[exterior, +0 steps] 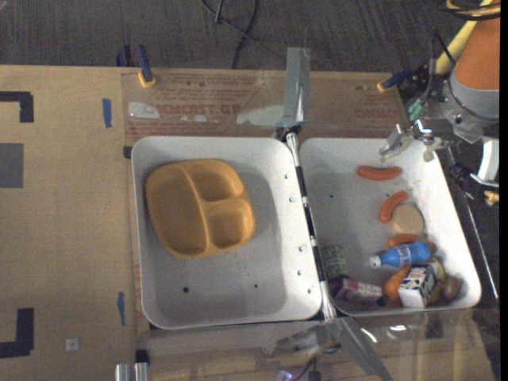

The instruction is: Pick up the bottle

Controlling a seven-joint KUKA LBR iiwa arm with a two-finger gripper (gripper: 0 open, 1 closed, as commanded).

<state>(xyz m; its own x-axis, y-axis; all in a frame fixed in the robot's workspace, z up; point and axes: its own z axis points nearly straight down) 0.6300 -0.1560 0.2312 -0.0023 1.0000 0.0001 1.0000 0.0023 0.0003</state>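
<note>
The bottle (402, 255) is small and blue with a white cap and a white label. It lies on its side in the near part of the right bin (349, 213), cap pointing left. My gripper (409, 144) hangs over the far right corner of that bin, well beyond the bottle. It is open, with nothing between its fingers (392, 146).
Crowded around the bottle are an orange carrot (394, 282), a small carton (417, 286), a purple packet (359, 288) and a green can (332, 258). Two sausages (379, 172) (393, 205) and a beige disc (407, 218) lie further back. The left bin holds a yellow divided plate (200, 206).
</note>
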